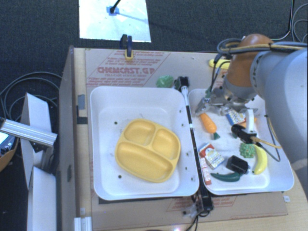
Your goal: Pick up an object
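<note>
Gripper (208, 103) low over right bin's (281, 177) far-left corner, largely masked by the wrist; fingers too blurred to read, cannot tell whether apart or together. Arm enters from the right, orange band (255, 41) uppermost, its bulk hiding the bin's far side. Carrot (208, 123) lies just beside the gripper, near the divider. Yellow tray (147, 149) sits in left bin (103, 129).
</note>
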Robot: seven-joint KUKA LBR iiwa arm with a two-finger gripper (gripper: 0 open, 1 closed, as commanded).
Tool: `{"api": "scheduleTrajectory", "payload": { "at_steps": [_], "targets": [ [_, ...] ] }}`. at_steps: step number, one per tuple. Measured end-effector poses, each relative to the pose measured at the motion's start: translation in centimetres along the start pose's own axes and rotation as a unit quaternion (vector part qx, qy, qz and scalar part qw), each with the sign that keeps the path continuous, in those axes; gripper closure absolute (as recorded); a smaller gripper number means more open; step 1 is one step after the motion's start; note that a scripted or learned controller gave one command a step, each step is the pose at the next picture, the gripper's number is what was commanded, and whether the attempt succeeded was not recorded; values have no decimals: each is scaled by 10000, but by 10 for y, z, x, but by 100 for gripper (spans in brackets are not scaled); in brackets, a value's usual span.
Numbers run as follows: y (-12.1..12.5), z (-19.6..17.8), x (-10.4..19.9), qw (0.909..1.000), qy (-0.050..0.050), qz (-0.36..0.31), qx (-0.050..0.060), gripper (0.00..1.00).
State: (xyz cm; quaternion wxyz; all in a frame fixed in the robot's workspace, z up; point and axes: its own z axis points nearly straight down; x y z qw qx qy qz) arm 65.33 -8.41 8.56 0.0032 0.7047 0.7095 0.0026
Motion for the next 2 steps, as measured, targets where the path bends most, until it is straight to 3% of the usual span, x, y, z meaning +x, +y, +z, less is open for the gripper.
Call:
{"api": "scheduleTrajectory", "payload": {
  "at_steps": [1, 2],
  "targets": [
    [-2, -11, -1, 10000, 1, 4, 9, 100],
    [-74, -105, 95, 10000, 31, -30, 18, 100]
  ]
}}
